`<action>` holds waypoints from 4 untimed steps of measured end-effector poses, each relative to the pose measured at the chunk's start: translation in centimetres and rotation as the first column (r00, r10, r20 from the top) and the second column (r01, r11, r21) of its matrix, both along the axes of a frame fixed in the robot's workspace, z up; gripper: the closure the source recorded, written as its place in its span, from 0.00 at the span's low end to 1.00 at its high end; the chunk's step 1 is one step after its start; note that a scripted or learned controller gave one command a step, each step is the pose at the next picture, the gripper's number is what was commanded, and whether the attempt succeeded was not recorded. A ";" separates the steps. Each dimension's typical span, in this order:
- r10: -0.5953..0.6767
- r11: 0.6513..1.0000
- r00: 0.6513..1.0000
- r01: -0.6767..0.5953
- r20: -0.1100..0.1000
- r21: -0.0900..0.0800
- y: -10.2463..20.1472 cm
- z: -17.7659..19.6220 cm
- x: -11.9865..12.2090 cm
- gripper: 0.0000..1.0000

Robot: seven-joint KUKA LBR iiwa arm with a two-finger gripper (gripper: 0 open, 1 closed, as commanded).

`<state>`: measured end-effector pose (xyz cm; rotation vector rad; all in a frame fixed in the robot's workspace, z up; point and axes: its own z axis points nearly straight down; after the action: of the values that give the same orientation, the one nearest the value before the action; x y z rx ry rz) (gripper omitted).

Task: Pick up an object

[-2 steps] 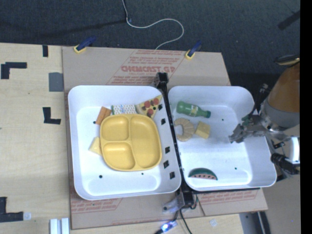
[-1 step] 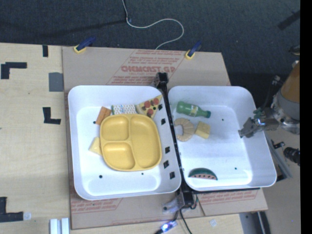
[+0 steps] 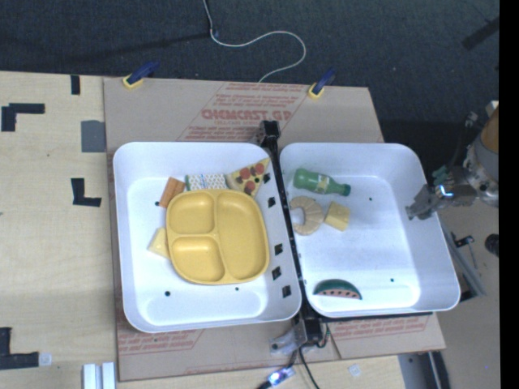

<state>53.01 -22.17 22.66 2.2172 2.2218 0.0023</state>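
Observation:
The right bin (image 3: 405, 241) holds a green bottle (image 3: 320, 183) lying on its side, a tan round piece (image 3: 306, 215), a yellow cheese wedge (image 3: 337, 215) and a watermelon slice (image 3: 338, 290) near the front wall. The gripper (image 3: 427, 199) hangs at the right bin's right rim, well to the right of these objects. I see nothing between its fingers.
The left bin (image 3: 134, 241) holds a yellow divided plate (image 3: 217, 236), a pizza slice (image 3: 250, 175), an orange piece (image 3: 171, 191), a patterned piece (image 3: 204, 181) and a yellow wedge (image 3: 158, 241). A black clip strip (image 3: 280, 217) joins the bins. A white cable (image 3: 259, 43) lies behind.

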 end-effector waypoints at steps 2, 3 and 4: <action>0.006 1.000 1.000 -0.006 -0.004 0.003 11.3 1.5 0.0 1.00; 0.005 1.000 1.000 -0.005 -0.006 0.003 17.5 1.3 -0.8 1.00; 0.004 1.000 1.000 -0.004 -0.007 0.002 22.2 0.9 -1.5 1.00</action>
<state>51.55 0.01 23.55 2.2174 2.2304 -0.0028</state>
